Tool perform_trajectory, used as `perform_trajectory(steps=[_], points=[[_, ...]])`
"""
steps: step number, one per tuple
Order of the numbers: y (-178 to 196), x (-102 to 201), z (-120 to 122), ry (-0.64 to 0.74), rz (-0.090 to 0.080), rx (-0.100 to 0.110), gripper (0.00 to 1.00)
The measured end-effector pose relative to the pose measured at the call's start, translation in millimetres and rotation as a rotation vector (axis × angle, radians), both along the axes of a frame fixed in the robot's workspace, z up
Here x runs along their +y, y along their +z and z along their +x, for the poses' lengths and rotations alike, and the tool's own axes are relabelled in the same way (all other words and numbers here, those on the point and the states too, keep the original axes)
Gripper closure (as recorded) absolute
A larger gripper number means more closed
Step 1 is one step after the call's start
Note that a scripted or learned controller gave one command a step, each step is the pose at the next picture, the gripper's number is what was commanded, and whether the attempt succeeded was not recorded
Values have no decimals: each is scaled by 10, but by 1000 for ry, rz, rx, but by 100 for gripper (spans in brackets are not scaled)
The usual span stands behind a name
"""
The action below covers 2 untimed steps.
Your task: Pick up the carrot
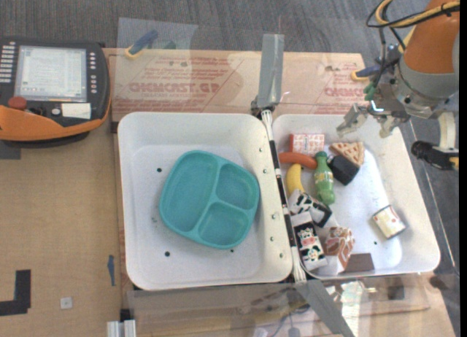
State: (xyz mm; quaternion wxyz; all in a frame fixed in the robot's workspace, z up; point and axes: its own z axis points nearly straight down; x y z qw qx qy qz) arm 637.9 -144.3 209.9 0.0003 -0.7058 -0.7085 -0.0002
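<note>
The carrot (298, 159), a slim orange-red piece, lies on its side near the left wall of the right bin (416, 204), just below a small pink-and-white box (307, 142). A yellow banana (294, 179) lies right beneath it. My gripper (368, 124) hangs over the far rim of the right bin, up and to the right of the carrot and well apart from it. It is open, its fingers (351, 122) spread with nothing between them.
Right of the carrot lie a green bottle with an orange cap (324, 181), a cake wedge (349, 153) and a dark block (343, 169). Black-and-white and brown toys (321, 237) crowd the near left corner, a small can (387, 222) lies further right. The left bin holds a teal divided plate (210, 198).
</note>
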Motion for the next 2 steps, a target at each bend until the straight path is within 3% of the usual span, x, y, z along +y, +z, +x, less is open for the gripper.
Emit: perform_trajectory(steps=[1, 2], points=[[-870, 252, -529, -89, 0, 1, 0], [-259, 1039, -986, -424, 0, 3, 0]])
